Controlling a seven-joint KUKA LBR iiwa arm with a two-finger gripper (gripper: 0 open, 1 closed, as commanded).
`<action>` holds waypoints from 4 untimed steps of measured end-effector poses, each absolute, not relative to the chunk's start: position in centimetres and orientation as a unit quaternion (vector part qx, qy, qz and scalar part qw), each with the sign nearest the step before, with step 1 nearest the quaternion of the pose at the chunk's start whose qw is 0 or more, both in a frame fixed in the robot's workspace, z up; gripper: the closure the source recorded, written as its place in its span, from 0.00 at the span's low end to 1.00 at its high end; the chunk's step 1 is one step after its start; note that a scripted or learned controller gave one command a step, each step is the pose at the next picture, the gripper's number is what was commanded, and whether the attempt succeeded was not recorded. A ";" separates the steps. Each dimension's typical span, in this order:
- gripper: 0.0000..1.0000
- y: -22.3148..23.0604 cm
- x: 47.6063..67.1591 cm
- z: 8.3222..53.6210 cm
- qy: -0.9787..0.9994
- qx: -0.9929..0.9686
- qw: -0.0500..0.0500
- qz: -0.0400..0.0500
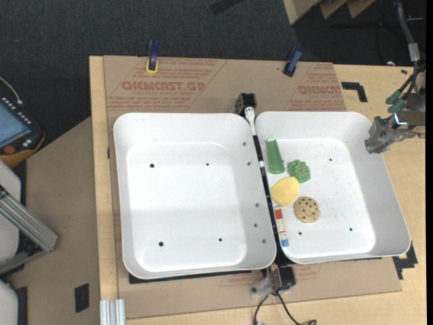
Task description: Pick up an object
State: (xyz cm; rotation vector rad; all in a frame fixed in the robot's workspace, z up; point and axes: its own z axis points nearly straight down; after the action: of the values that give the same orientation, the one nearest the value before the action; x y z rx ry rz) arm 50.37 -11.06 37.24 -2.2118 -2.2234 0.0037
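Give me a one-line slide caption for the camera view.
Gripper at the right bin's far right rim; green stick, green cluster, yellow piece and cookie lie near its left wall.

The arm is chopped off by the right edge, so just the gripper (pixel 380 139) end pokes in, and it's too small and blurry to read. A small flat item (pixel 281 230) at the right bin's (pixel 379 181) left wall is too tiny to identify.
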 end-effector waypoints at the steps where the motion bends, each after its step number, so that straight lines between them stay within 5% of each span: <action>1: 1.00 -4.3 48.3 45.4 -0.710 -0.704 -0.004 -0.004; 2: 1.00 -0.3 50.9 39.0 -0.709 -0.705 0.003 0.002; 3: 1.00 -0.7 47.8 36.1 -0.707 -0.708 0.002 0.002; 4: 1.00 5.8 48.0 39.5 -0.710 -0.704 -0.001 -0.003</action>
State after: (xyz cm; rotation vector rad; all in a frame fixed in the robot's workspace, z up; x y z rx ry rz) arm 47.98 5.79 39.48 -2.2147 -2.2318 -0.0090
